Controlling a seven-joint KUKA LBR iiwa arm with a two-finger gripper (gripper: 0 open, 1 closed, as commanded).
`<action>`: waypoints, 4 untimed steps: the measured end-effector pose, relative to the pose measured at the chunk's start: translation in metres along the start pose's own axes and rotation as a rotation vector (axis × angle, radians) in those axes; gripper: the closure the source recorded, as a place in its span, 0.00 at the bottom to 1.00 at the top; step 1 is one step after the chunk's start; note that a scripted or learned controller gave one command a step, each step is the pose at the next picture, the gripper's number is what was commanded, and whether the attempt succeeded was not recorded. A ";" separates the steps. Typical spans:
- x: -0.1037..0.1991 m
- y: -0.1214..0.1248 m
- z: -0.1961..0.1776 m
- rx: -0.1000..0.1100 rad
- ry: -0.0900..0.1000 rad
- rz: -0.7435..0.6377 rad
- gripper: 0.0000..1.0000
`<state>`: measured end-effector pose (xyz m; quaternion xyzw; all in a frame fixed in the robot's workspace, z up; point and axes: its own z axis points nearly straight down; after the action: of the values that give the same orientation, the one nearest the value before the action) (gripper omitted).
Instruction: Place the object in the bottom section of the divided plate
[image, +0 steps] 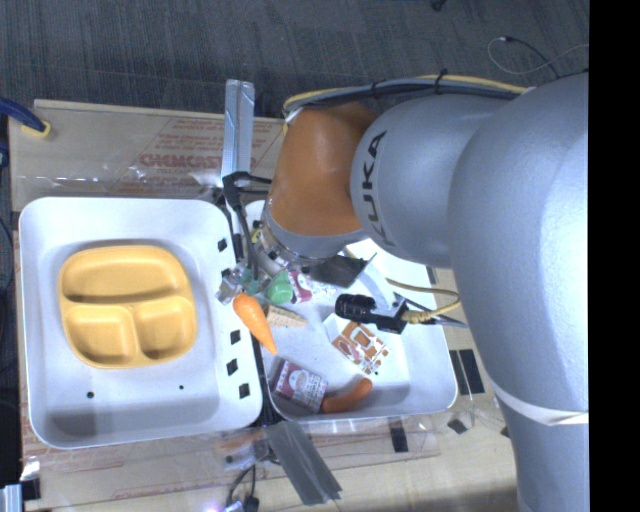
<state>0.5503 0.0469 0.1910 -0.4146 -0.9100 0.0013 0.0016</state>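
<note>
A yellow divided plate (128, 303) lies in the left bin (50, 400), with one long section at the top and two smaller ones at the bottom. An orange toy carrot (256, 322) slants over the left edge of the right bin (425, 395). Its upper end sits right under my gripper (243, 283), which hangs below the orange wrist band at the wall between the two bins. The gripper's hold on the carrot is hidden by the wrist.
In the right bin a green item (279, 291) and a pale wedge (286, 318) lie beside the carrot. A dark red can (299, 383), a brown sausage (349, 394) and an orange-and-white patterned packet (361, 345) lie nearer the front. The arm covers the bin's back.
</note>
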 end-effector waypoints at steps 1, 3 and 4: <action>0.026 0.092 -0.040 -0.002 -0.002 -0.096 1.00; 0.012 0.097 -0.154 -0.002 -0.001 0.631 1.00; 0.075 0.104 -0.018 0.005 0.000 0.620 1.00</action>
<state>0.5791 0.1716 0.2089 -0.6724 -0.7402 0.0038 0.0020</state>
